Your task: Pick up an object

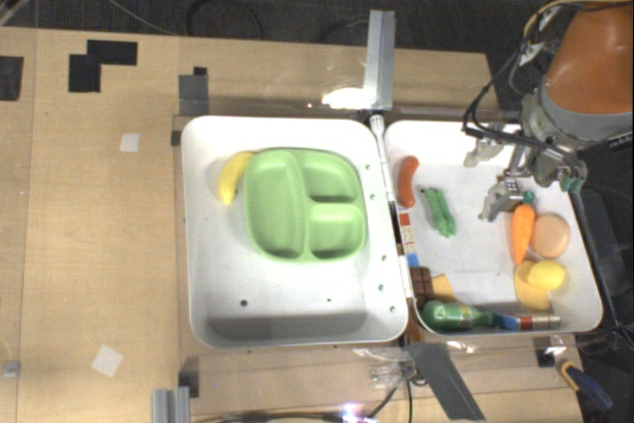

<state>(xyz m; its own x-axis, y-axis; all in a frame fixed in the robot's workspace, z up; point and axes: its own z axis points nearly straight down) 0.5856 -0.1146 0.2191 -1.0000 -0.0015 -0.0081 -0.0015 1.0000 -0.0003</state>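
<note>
My gripper (507, 200) hangs over the right bin (466, 258), toward its right side, just above the top end of an orange carrot (522, 235). Its fingers (493, 205) stand apart with nothing between them, so it is open. Left of it lie a green pea pod (438, 211) and a red sausage (407, 178). A tan egg-shaped object (551, 235) touches the carrot on the right, and a yellow lemon (548, 275) sits below both. A green bottle (461, 316) lies along the bin's front wall.
The left bin (287, 312) holds a green divided plate (302, 203) and a banana (234, 175) by its upper left edge. A brown block (420, 283) sits by the wall between the bins. A metal post (380, 54) rises behind that divider.
</note>
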